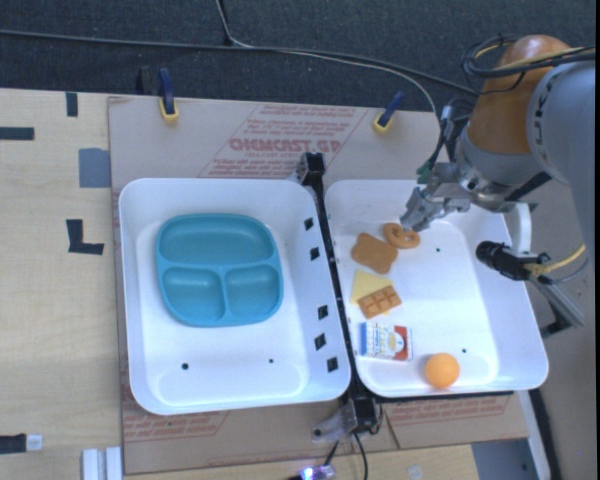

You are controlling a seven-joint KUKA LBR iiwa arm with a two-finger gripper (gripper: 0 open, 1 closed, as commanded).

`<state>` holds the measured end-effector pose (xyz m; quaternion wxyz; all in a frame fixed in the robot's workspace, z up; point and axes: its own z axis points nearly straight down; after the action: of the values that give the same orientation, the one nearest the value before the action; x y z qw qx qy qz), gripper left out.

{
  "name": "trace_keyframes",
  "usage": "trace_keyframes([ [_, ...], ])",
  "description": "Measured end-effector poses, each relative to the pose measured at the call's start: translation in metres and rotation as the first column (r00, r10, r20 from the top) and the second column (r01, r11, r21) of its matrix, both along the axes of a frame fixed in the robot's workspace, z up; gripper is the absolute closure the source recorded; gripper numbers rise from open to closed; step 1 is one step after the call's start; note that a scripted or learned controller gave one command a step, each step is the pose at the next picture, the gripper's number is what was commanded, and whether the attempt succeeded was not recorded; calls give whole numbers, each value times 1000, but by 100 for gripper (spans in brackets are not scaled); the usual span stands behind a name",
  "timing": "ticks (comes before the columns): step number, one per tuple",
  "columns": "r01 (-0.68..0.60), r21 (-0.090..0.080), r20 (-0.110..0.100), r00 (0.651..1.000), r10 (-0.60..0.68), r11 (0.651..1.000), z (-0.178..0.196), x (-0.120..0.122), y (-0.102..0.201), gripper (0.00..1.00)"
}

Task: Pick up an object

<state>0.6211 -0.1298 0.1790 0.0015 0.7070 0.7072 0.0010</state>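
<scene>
Looks like the reach-and-grasp step: the hand (417, 218) is down in the right bin (510, 318), its tip right at the small round orange pretzel-like piece (401, 235) — touching or just above, can't tell. Can't tell if its fingers are spread or pinched either. Next move probably calls for closing on that 1 piece and lifting straight up, clear of the brown cracker (374, 253) just beside it.
</scene>
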Motion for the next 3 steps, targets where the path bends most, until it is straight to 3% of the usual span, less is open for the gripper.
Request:
trace_keyframes([
  [1,-1,1,-2,1000,1,1000,28,1,0,100],
  [3,-5,2,-7,1000,5,1000,25,-28,112,100],
])
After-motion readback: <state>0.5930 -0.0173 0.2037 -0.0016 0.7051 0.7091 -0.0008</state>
